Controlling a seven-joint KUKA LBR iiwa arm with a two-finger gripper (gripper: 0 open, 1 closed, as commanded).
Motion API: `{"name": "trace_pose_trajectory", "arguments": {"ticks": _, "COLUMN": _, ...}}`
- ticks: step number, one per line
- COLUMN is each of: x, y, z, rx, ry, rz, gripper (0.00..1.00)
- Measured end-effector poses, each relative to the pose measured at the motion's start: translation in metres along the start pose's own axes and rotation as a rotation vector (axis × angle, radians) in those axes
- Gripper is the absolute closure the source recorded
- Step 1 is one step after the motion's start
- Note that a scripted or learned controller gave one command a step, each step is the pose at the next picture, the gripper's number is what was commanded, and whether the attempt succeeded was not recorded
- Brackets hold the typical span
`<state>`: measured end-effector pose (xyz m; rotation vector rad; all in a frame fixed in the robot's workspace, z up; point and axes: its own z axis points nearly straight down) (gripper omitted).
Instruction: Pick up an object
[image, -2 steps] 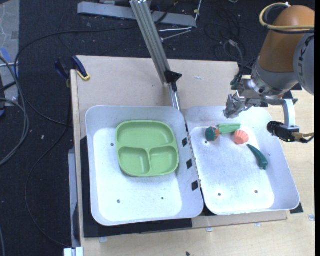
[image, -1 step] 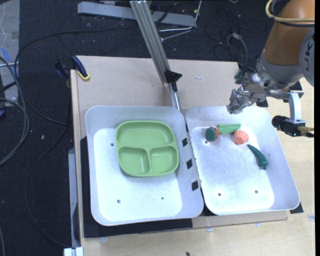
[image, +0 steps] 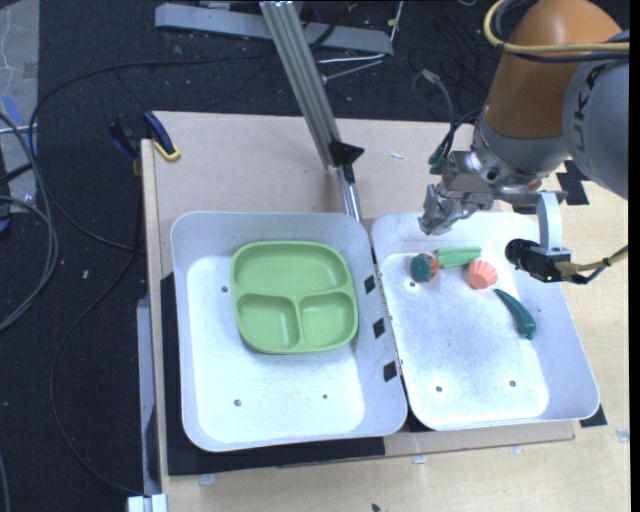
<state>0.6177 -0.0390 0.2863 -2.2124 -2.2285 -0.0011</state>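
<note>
In the right bin (image: 480, 380) lie a toy carrot (image: 440, 262) with an orange head and green top, a pink-orange shell-shaped toy (image: 483, 274), and a dark green pepper-like toy (image: 518, 312). My gripper (image: 436, 222) hangs over the bin's far left corner, just above and behind the carrot. Nothing shows between its tips. The left bin (image: 200, 390) holds a green divided plate (image: 296, 297).
A slanted metal pole (image: 310, 85) rises behind the seam between the two bins. The wooden bench (image: 260, 160) extends behind the bins. Cables lie on the dark floor to the left. The near half of the right bin is bare white surface.
</note>
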Motion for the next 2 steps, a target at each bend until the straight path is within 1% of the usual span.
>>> {"name": "trace_pose_trajectory", "arguments": {"ticks": 1, "x": 0.056, "y": -0.010, "z": 0.021, "rx": 0.002, "ry": 0.000, "rz": 0.000, "gripper": 1.00}}
{"name": "trace_pose_trajectory", "arguments": {"ticks": 2, "x": 0.119, "y": -0.024, "z": 0.031, "rx": 0.001, "ry": 0.000, "rz": -0.001, "gripper": 1.00}}
